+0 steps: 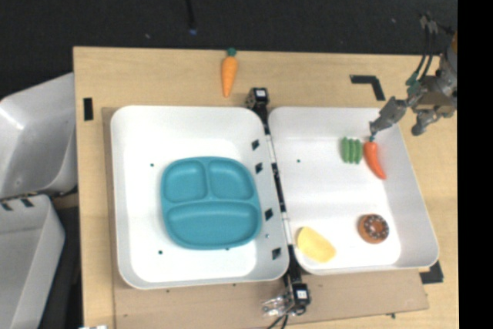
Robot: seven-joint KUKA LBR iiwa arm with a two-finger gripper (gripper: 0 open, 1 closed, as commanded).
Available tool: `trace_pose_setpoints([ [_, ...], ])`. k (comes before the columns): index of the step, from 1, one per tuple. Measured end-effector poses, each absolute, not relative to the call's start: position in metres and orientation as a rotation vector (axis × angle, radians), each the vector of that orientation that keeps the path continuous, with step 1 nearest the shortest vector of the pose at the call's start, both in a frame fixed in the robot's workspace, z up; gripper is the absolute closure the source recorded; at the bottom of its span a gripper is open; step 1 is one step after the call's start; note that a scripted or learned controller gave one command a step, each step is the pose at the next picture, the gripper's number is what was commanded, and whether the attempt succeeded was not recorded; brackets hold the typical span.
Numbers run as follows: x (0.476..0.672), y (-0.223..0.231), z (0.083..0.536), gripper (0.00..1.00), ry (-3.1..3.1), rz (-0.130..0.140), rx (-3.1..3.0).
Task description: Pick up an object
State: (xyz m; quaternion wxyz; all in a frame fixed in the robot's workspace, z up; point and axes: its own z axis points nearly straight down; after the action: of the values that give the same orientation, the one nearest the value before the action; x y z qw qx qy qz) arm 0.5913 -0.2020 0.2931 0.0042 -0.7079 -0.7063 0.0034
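The right bin (323, 189) holds a green ridged vegetable (352, 150), a red-orange carrot (374, 159) right beside it, a brown donut (373, 228) and a yellow piece (315, 244) near the front edge. My gripper (400, 123) hangs over the bin's far right corner, just above and right of the red-orange carrot. Its fingers are spread open with nothing between them; one fingertip (379, 126) points down at the carrot's top end.
A blue divided plate (209, 202) lies in the left bin (131, 166). A second orange carrot (229, 73) rests on the wooden bench behind the bins. A small black fixture (257, 97) sits at the bins' shared far corner.
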Motion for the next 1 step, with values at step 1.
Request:
trace_pose_setpoints([
  [1,0.5931,-0.2012,0.3006,0.00,-2.223,-0.001,-2.222],
])
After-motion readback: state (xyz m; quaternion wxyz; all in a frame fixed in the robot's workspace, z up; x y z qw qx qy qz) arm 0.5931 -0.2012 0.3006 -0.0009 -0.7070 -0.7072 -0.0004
